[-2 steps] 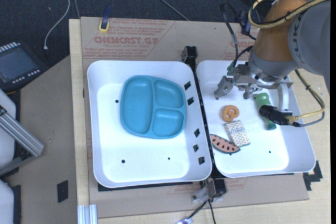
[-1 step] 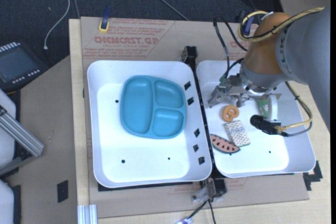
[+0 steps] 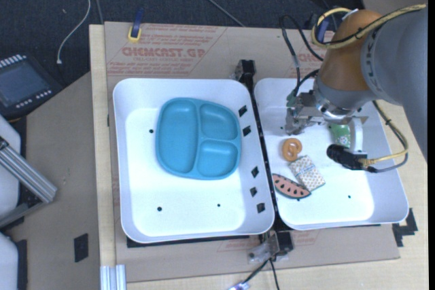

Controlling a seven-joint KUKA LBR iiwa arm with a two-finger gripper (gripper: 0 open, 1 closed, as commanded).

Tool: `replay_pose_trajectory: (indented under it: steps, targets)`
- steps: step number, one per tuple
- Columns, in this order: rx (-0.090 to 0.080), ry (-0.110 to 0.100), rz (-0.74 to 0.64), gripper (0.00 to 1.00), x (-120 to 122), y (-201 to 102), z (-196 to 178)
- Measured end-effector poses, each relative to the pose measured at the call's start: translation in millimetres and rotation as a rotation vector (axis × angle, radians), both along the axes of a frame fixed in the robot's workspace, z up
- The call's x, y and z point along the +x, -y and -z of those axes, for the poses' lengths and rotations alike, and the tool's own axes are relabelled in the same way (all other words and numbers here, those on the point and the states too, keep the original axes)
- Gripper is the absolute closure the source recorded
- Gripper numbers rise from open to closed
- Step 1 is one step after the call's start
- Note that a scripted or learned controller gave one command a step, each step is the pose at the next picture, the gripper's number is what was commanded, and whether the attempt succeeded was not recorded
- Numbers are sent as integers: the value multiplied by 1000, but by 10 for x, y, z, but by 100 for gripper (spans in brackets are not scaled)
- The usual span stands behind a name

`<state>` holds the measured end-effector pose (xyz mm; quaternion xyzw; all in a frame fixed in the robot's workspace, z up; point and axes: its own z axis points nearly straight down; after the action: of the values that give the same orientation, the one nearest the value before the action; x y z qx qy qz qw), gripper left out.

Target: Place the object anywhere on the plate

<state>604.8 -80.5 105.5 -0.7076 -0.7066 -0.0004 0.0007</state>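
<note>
A blue plate [image 3: 197, 138] with three compartments lies in the left white bin [image 3: 136, 200], with nothing on it. The gripper [image 3: 295, 121] hangs low over the back left part of the right bin [image 3: 360, 207]. Just in front of it lies a small orange-brown ring [image 3: 291, 149]. Closer to the front are a checkered packet [image 3: 308, 172] and a watermelon slice [image 3: 291, 187]. A green item [image 3: 342, 134] lies partly hidden under the wrist, to the gripper's right. Nothing shows between the gripper and the bin floor.
The raised wall between the two bins [image 3: 257, 146] carries several black clips. The grey arm with its orange band [image 3: 346, 58] covers the back right of the right bin. Brown cardboard [image 3: 170, 44] lies behind the bins.
</note>
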Motion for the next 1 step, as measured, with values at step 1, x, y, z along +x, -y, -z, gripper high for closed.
replay_pose_trajectory:
  steps: [1]
  targets:
    - [-2, 6, -2, 100, 14, 1, -543]
